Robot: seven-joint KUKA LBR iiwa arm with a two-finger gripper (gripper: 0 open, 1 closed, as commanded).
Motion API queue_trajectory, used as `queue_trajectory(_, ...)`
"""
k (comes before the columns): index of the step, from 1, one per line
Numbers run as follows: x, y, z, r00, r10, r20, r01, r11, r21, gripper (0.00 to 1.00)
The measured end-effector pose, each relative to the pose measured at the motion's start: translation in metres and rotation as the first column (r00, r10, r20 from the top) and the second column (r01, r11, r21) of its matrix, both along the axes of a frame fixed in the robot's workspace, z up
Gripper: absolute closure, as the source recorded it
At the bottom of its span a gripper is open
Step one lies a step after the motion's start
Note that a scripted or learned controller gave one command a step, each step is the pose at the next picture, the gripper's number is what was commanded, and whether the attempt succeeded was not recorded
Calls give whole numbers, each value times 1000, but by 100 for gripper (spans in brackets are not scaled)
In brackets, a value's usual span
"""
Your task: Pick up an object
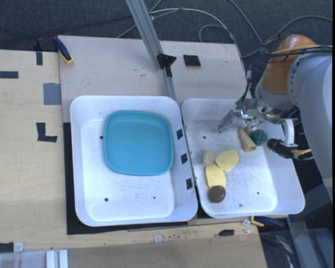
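My gripper hangs low over the far part of the right bin, open. One grey finger splays out to the left over bare bin floor. A tan cork-like cylinder and a small green object lie just to the right of the gripper, touching each other; nothing shows between the fingers. Nearer the front lie a yellow wedge, a small tan piece, a yellow block and a brown round object.
The left bin holds a teal square plate. A grey metal post rises behind the bins. Cables and the arm's body crowd the right side. The right bin's front right floor is bare.
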State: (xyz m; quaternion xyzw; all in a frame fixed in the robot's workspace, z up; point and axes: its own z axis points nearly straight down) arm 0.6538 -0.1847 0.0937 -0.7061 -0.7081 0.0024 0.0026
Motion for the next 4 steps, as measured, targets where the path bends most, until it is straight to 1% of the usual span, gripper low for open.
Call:
queue_trajectory(1,0,1,8,1000,3,-3,-3,1000,-1,100)
queue_trajectory(2,3,5,67,1000,0,7,0,1000,-1,100)
queue_trajectory(3,5,12,108,1000,0,5,0,1000,-1,100)
queue_trajectory(4,13,13,165,1000,0,6,0,1000,-1,100)
